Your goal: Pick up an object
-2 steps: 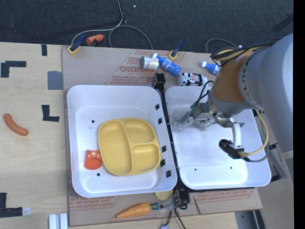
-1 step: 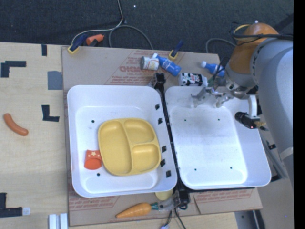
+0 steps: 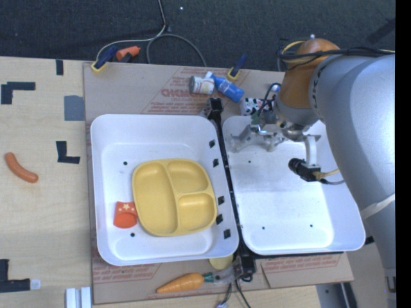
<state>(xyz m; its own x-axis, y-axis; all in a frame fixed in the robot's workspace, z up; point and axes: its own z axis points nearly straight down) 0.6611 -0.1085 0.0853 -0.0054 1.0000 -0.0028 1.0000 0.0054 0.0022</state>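
Reaching in from the right, grey arm (image 3: 359, 114) bent low over the right bin (image 3: 289, 230), wrist dropped toward that bin's far edge. Probably stationed there because the program is probing for something to grasp near the far wall. Whether the claw of the gripper (image 3: 264, 135) stands open or closed: cannot tell, the wrist body covering it from above. Nothing seen held.

Beside it, the left bin (image 3: 106, 146), sharing the middle rim. Carrying a yellow divided plate (image 3: 173, 194), lying flat at the bin's centre, too broad and shallow for an easy pinch, by the look of it. Touching the plate's near-left edge, a small orange cup (image 3: 125, 215), tipped on its side toward the bin's left wall. Judged the likeliest thing to pick, yet well apart from the gripper, a whole bin away.

Outside the bins, on the cardboard sheet (image 3: 160, 92): a blue-and-white bottle (image 3: 215, 85) lying near the far edge, a toy carrot (image 3: 180, 283) by the near edge. Further left, on the wooden bench (image 3: 38, 223), a small sausage (image 3: 21, 167). All out of reach by design, presumably spares.
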